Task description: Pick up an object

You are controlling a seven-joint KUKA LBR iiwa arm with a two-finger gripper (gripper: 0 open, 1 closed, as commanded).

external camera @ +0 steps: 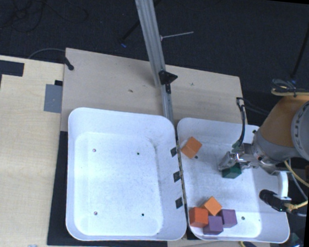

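In the right bin [266,234], my gripper [234,162] reaches in from the right and sits low over a small dark green block [230,171]. The block peeks out just below and left of the gripper's metal tip, touching or nearly touching it. An orange cube [191,147] lies tilted near the bin's upper left, well apart from the gripper. At the bin's front edge sit an orange block [212,205], a second orange block [198,216] and two purple blocks [228,217] [215,225], clustered together.
The left bin [88,119] lies beside the right one, with black clips [177,176] along the shared edge. A slanted metal rail [154,51] rises behind the bins. The arm's grey and orange body [284,126] overhangs the right bin's right side.
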